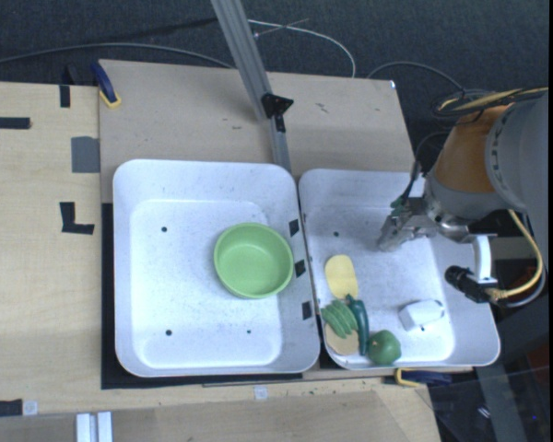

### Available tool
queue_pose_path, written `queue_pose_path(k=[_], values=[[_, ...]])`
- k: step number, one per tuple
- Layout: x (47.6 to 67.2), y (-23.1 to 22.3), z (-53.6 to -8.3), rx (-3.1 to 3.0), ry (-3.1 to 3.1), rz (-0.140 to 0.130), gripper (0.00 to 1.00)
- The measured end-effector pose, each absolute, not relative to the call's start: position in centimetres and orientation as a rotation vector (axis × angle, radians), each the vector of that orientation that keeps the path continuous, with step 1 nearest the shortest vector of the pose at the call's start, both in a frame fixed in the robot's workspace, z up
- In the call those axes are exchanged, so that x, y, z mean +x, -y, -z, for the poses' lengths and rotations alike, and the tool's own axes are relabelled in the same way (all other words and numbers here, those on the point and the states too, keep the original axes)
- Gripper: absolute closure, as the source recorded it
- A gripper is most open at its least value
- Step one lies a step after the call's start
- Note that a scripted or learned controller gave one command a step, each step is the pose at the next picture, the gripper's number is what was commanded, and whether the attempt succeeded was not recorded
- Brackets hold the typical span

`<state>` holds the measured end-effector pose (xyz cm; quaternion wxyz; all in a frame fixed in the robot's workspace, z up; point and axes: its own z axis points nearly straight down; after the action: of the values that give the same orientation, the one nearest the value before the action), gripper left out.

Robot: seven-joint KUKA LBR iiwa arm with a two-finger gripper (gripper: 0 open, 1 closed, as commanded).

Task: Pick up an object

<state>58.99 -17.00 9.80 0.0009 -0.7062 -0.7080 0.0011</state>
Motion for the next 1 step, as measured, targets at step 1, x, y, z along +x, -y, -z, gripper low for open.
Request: queue_pose_path(k=[1], values=[[59.09,16.21,-15.82,-2.222,2.227,0.004,1.00]])
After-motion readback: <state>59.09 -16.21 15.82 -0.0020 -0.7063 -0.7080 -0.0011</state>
